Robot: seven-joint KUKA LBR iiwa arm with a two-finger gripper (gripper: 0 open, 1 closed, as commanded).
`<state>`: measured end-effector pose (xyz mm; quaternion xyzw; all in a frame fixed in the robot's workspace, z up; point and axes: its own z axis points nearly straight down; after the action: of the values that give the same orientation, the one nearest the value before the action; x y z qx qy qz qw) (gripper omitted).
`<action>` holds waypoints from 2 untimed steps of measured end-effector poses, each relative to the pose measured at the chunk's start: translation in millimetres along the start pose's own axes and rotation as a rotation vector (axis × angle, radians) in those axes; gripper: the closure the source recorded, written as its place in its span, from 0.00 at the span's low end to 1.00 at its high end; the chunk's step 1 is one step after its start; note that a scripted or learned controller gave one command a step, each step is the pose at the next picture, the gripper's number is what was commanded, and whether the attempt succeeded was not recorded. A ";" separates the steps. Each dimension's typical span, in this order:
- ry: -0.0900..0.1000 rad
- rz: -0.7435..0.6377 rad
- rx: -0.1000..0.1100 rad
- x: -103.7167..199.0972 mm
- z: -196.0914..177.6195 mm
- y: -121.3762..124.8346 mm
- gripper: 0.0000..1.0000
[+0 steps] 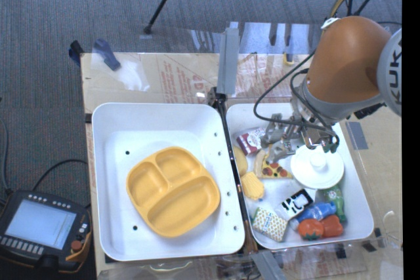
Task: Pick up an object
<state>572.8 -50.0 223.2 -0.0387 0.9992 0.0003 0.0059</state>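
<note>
The robot's metal hand (283,136) is hovering in the right white bin (363,197), grip state unclear, crowded by a white round lid (317,168), pizza-slice toy (272,170) and yellow corn toy (252,186).

Two white bins sit side by side, the left bin (111,134) holding a yellow-orange divided plate (173,191). In the right bin (357,187), a white round lid (317,168) lies beside a pizza slice toy (273,169), tan with red spots. Near it is a pale yellow corn piece (252,186), and at the far left a dark red packet with white print (251,140). Along the near side lie a checked cream-and-green packet (270,223), a black-and-white card (297,202), a blue piece (317,212), a red-orange tomato (312,229) and a green item (335,196). The arm's band (348,59) is orange-brown.
</note>
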 end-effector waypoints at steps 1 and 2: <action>0.011 0.033 -0.002 20.5 -0.2 78.4 1.00; 0.010 0.179 0.001 -48.4 -21.3 23.7 1.00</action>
<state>619.0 -22.6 245.1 0.0510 0.9987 0.0003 0.0009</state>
